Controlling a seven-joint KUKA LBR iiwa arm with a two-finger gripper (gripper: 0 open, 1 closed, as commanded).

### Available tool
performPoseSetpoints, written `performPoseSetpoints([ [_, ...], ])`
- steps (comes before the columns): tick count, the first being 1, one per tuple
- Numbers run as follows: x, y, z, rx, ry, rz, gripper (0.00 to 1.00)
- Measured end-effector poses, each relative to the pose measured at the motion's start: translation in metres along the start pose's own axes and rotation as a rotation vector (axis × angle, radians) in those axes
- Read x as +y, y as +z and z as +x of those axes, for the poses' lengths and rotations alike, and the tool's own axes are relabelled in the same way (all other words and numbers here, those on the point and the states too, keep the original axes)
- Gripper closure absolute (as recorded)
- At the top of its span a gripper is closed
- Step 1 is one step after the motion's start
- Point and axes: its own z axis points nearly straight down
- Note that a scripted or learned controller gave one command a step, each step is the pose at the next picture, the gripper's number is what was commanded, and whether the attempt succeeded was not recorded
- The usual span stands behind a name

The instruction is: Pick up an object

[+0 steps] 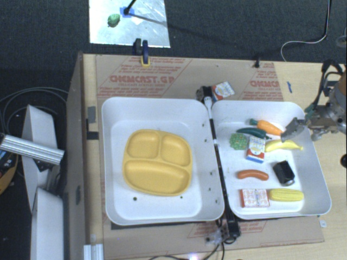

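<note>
The toy banana [284, 145] lies near the right bin's [317, 202] right edge, just beside the carrot [269, 127]. The gripper [297, 127] (fingers spread, gripping nothing) hovers at that edge. A yellow divided plate [158, 161] occupies the left bin [116, 199].

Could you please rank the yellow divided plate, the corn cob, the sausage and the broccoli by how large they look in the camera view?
1. yellow divided plate, by far the largest
2. corn cob
3. sausage, close to the corn cob in length but thinner
4. broccoli, smallest in extent, though rounder, so nearly level with the sausage
</note>
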Motion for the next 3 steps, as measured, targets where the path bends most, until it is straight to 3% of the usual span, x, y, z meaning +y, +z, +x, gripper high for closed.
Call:
performPoseSetpoints([
  [1,0.034,0.086,0.008,0.001,-0.001,0.002,0.00],
  [2,0.082,0.176,0.030,-0.004,0.000,-0.011,0.00],
  [3,0.139,0.173,0.012,-0.003,0.000,-0.006,0.00],
])
